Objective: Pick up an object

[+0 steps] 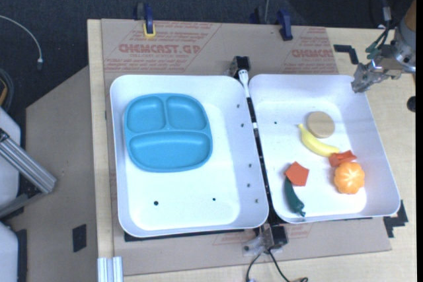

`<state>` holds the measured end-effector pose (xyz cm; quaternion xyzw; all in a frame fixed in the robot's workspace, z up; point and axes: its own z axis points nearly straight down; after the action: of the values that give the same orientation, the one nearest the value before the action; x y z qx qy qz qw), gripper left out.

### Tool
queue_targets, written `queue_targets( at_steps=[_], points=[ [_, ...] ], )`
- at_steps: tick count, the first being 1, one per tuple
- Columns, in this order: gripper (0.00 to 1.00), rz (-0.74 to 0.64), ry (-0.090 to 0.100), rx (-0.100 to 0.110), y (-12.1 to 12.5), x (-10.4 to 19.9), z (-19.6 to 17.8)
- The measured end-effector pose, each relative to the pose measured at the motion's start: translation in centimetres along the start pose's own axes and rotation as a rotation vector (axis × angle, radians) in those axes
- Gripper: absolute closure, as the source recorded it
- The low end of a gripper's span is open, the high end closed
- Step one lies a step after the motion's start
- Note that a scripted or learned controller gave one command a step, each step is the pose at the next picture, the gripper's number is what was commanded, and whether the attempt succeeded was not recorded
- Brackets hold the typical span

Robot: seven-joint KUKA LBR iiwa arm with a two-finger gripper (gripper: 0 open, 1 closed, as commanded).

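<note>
The right bin [284, 99] holds a tan round disc [320, 123], a yellow banana [316, 142], an orange fruit [349, 177], a small red piece [342, 157] beside it, an orange-red block [297, 174] and a dark green vegetable [293, 198]. My gripper [362, 81] hangs over the far right corner of that bin, well above and beyond the objects. Nothing shows between its fingers.
The left bin [225, 195] carries a blue divided plate [168, 132]. Clamps [149, 21] hold the brown board at the back edge. A black divider [250, 117] runs between the two bins.
</note>
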<state>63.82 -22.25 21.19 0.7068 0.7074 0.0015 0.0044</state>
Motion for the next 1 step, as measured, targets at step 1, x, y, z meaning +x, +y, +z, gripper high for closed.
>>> queue_targets(
  at_steps=[1],
  points=[
    [1.0,0.0,0.0,-0.001,0.21,-0.07,-5.5]
  ],
)
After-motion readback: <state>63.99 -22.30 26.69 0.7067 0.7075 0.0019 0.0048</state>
